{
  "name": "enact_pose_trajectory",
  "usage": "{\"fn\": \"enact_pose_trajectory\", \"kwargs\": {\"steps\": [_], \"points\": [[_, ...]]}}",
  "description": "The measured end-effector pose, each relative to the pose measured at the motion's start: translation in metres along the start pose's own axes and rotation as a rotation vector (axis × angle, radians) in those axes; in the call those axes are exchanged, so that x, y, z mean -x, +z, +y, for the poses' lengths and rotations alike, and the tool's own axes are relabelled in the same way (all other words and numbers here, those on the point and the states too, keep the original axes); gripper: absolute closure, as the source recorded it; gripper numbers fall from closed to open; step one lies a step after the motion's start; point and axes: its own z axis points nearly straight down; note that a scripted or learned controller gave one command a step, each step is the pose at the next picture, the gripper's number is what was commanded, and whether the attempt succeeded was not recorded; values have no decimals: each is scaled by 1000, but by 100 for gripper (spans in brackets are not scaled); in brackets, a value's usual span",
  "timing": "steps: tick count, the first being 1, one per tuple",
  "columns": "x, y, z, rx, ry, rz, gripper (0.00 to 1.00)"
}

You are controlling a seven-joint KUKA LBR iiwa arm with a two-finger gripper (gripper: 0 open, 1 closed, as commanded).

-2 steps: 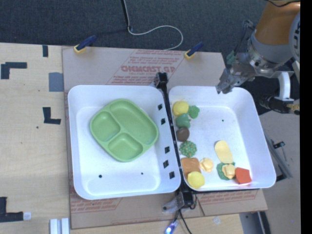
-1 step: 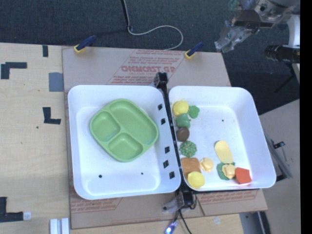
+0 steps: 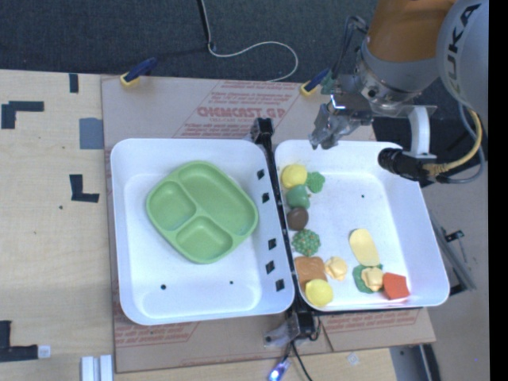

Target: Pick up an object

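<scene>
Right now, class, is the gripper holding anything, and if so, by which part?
Nothing is held. The gripper hangs above the far rim of the right bin, nothing between its fingers; the toy foods lie in the bin.

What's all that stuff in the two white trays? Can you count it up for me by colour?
Green: 5, the divided plate, and pieces at
Yellow: 5, at
Brown: 2, at
Red-orange: 1, at
Total: 13
</scene>
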Motion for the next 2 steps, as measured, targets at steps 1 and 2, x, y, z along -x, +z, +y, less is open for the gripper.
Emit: {"fn": "enact_pose_trajectory", "kwargs": {"steps": [1,2], "points": [[-5,-44,-72,12,3,-1,100],[-53,-66,-90,14,-1,-1,100]]}}
